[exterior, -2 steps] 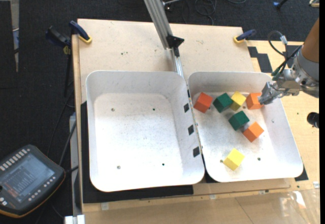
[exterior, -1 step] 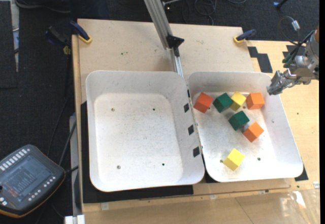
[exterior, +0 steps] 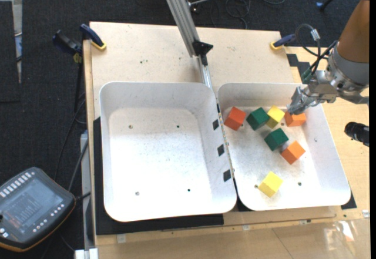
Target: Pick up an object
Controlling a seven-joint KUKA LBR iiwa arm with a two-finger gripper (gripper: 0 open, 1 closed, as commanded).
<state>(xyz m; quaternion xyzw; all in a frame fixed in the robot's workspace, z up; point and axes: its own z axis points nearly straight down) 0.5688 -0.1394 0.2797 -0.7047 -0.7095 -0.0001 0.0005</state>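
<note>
A pale wooden bench (exterior: 176, 52) fills mid-frame, bearing 2 white bins: the left bin (exterior: 158, 146) and the right bin (exterior: 329, 164). The grey arm (exterior: 352, 58) enters at upper right. Its gripper (exterior: 298, 106) sits over an orange block (exterior: 295, 118); whether the jaws grip it, I cannot tell. Nearby lie 6 other blocks.

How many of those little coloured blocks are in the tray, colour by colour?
Orange blocks: 3
Green blocks: 2
Yellow blocks: 2
Total: 7, all in the right bin.
</note>
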